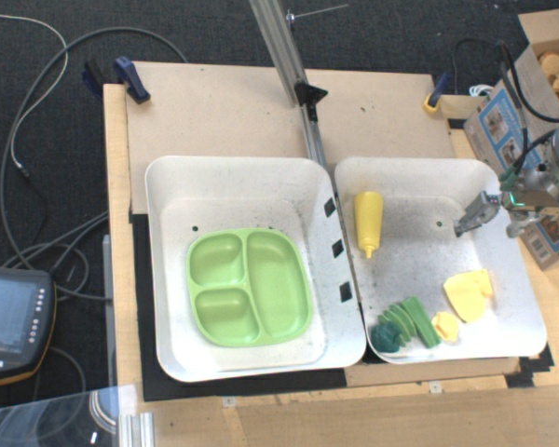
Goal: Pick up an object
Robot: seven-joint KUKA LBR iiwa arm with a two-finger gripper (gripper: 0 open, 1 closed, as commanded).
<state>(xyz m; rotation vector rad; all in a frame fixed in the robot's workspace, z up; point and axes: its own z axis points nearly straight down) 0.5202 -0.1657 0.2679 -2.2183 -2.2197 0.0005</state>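
Observation:
In the right bin point(419, 180) lie a yellow squeeze bottle point(368, 222) near the left wall, a pale yellow flat piece point(470, 294), a small yellow item point(445, 326), and a green ridged toy point(405, 324) at the front. My gripper point(494, 223) hangs over the bin's right side, above and behind the yellow flat piece. It is open, with nothing between its fingers, and apart from every object.
The left bin point(168, 203) holds a light green divided plate point(250, 285). A metal rail point(289, 54) runs down to the gap between the bins. Boxes point(540, 73) crowd the bench's right edge, and a blue clamp point(130, 77) sits at the back left.

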